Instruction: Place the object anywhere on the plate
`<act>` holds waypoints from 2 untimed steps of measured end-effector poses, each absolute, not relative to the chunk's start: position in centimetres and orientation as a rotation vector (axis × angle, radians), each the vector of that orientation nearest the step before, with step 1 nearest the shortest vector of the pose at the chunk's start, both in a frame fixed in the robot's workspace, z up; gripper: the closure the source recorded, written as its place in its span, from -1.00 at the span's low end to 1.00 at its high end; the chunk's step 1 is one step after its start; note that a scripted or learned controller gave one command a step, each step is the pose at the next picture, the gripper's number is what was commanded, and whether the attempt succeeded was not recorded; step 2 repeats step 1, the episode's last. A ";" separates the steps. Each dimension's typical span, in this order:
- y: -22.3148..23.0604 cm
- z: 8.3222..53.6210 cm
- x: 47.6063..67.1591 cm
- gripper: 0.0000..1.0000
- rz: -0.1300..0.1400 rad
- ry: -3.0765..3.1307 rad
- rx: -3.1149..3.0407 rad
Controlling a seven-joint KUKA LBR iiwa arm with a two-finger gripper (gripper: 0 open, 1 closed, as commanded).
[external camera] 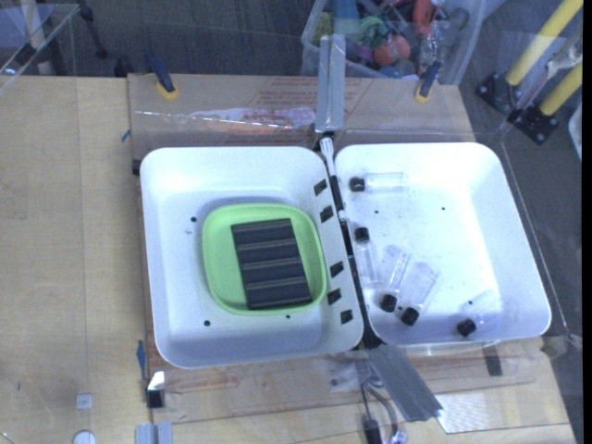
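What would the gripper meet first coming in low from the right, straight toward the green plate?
Likely the right bin's outer wall, then the clear vials inside it; height is unclear from above.

A robotics lab or test workshop, to judge by the wooden bench [65,248] bearing two white bins [166,248] clamped side by side, taped plastic sheeting [231,117], and a clear crate of mixed objects [393,17] behind

Plate [215,276]: light green, square with rounded corners, flat in the left bin. Dark ribbed block [270,265]: black, rectangular, four crosswise ridges, lying flat on the plate's middle, slightly askew, its lower end close to the plate's near rim.
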State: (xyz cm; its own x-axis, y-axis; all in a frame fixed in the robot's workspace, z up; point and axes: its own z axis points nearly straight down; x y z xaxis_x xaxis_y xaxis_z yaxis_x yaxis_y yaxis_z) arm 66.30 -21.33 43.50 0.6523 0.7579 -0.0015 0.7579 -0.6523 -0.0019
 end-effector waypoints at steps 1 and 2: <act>-21.4 43.5 66.4 -1.00 0.000 -1.299 -2.860; -21.4 43.5 66.4 -1.00 0.000 -1.299 -2.860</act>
